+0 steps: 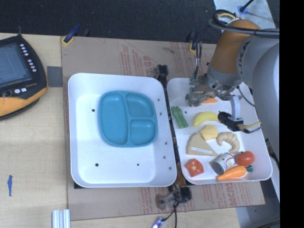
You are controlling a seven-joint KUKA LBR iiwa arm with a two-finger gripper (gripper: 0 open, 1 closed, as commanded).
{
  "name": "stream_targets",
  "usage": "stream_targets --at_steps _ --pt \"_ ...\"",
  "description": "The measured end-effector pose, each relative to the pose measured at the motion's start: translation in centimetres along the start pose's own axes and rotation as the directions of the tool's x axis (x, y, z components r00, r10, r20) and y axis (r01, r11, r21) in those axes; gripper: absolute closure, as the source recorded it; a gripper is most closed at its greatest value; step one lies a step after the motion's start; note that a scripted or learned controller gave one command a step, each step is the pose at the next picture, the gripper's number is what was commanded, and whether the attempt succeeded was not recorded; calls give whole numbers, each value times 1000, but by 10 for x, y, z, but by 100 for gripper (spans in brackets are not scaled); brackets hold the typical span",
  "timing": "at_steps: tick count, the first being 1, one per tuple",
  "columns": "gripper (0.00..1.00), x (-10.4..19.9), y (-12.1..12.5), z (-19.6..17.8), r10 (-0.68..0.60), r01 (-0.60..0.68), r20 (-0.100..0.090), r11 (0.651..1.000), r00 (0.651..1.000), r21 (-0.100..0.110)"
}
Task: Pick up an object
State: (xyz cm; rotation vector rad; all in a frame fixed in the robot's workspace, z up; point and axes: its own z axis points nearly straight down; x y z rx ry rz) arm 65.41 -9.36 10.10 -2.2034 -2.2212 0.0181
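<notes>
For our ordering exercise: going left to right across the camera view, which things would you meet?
Orange control pad → blue divided plate → green pea pod → cheese wedge → croissant → tomato.

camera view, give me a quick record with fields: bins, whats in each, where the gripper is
left bin: blue divided plate
right bin: green pod, banana, cheese wedge, croissant, tomato, carrot, small can, red strawberry-like piece
gripper: at the right bin's far end, low over its floor
near gripper: a small orange piece
off bench mat: orange-edged pendant at left
</notes>
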Motion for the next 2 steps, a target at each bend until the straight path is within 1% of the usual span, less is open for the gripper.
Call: stream_targets --at_steps 1,2 --pt "0 0 0 0 0 0 0 1000 1000 0" --pt "100 -1 0 -10 -1 1 0 1000 1000 1"
